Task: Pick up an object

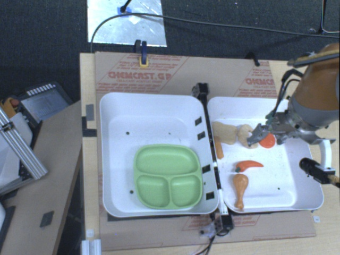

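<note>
The right bin (303,195) holds several toy foods. A red tomato (268,141) lies near its back right, and my gripper (258,136) is low over the bin right at the tomato's left side, partly covering it. Just left of the gripper sit a small beige round piece (244,133) and a flat beige bread-like piece (225,133). An orange stick (218,147) lies by the bin's left wall. A red chilli pepper (249,165) is in the middle, and a tan drumstick (239,188) lies toward the front.
The left bin (122,121) holds a green divided plate (167,175) at its front. A black divider (208,142) runs between the bins. The arm's grey and orange body (319,94) hangs over the right bin's back right corner.
</note>
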`<state>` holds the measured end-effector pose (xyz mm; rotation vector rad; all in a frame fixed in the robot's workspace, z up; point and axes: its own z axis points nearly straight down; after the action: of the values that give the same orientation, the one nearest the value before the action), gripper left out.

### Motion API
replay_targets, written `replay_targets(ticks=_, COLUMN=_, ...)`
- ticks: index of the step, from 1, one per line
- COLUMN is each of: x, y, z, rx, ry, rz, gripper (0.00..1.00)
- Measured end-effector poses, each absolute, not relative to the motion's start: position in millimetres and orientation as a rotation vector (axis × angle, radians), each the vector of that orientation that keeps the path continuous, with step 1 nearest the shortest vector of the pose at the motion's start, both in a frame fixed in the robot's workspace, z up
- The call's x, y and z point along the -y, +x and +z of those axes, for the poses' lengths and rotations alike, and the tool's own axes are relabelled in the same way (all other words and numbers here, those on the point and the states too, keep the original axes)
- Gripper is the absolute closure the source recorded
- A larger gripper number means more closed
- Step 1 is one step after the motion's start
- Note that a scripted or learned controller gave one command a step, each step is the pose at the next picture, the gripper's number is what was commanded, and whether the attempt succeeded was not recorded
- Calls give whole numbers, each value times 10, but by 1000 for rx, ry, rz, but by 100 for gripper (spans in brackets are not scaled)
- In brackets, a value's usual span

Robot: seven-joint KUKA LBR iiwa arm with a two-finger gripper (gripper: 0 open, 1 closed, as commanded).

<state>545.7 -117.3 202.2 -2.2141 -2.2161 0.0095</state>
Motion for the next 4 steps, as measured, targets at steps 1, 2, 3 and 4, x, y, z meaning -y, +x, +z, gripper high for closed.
replay_targets(ticks=1, x=1172, y=5486, z=2082, rx=2226, ry=-2219, rz=-2, gripper=0)
replay_targets(ticks=2, x=1151, y=5435, z=1467, rx=2221, ry=-2218, rz=3, gripper=0)
replay_targets(ticks=3, x=1130, y=5387, z=846, rx=2220, ry=-2218, rz=3, gripper=0)
replay_targets(ticks=4, x=1130, y=5392, z=847, rx=2222, ry=-2220, rz=-1, gripper=0)
